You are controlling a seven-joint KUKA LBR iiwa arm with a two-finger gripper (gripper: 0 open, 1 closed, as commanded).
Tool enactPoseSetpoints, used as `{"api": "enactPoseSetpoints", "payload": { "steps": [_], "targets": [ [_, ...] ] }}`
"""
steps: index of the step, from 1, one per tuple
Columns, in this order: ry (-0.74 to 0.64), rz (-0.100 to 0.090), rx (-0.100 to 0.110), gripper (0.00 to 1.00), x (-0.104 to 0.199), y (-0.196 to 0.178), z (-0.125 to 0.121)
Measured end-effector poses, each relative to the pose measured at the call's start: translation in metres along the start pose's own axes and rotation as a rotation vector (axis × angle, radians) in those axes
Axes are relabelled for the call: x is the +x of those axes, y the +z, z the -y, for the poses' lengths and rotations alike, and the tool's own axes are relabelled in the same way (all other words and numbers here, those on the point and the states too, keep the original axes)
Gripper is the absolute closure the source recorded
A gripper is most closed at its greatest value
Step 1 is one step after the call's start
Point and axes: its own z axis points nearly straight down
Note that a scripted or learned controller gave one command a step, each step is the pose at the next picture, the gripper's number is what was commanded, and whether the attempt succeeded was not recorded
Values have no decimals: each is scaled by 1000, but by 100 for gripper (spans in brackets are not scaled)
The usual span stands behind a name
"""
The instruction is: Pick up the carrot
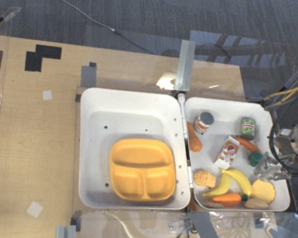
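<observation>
Lying in the right bin (271, 117), close beside the gripper (270, 171).
Beyond the yellow tray (142, 169) in the left bin (94, 137): carrot (247, 144), slanted, right of the small carton (228, 152), green top toward the gripper. Likely light, stiff, slick plastic; best pinched across the thick orange middle. Cannot tell the gripper's opening or hold.

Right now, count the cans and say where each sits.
2. A red-labelled can stands near the right bin's far left corner; a green can stands further right. None seems hidden.
</observation>
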Motion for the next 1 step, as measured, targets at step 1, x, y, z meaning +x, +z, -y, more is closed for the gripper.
{"api": "enactPoseSetpoints", "payload": {
  "steps": [1],
  "targets": [
    [-616,2,-5,100,7,33,12]
  ]
}}
